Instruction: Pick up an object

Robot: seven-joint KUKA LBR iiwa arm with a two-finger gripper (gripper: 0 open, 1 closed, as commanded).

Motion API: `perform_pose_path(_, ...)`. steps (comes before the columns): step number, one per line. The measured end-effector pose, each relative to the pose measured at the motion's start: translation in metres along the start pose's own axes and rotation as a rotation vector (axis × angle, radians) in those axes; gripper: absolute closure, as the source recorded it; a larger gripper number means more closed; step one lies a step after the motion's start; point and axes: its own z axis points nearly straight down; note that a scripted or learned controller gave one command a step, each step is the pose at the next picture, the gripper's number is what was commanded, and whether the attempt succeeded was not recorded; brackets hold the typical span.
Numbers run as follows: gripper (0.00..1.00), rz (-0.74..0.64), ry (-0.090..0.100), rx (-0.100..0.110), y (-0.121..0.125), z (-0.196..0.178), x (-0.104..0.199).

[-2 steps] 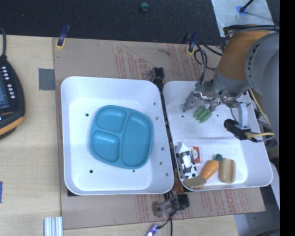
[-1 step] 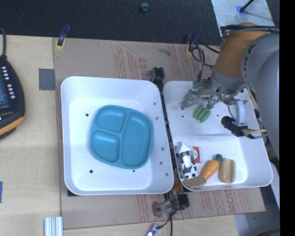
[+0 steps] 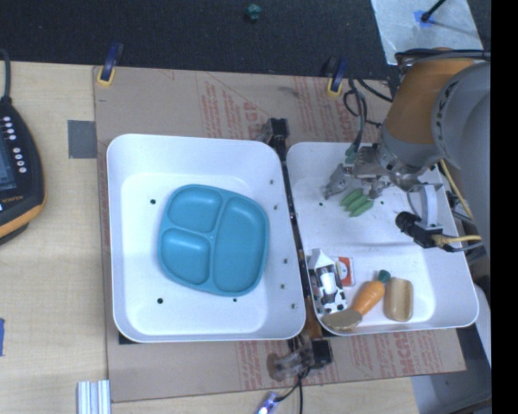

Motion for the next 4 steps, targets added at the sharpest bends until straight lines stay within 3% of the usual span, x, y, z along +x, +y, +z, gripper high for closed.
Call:
perform_pose_path(1,0.00,-0.001,-0.001,-0.003,0.014,0.000,0.028)
perform_pose_path(2,0.00,0.001,0.001,0.000,-0.001,0.000,0.004)
perform_pose_path(3,0.00,0.003,0.001,-0.004,0.013,-0.014,-0.015)
perform_pose_path(4,0.00,0.001,0.000,-0.001,-0.014,0.000,-0.024)
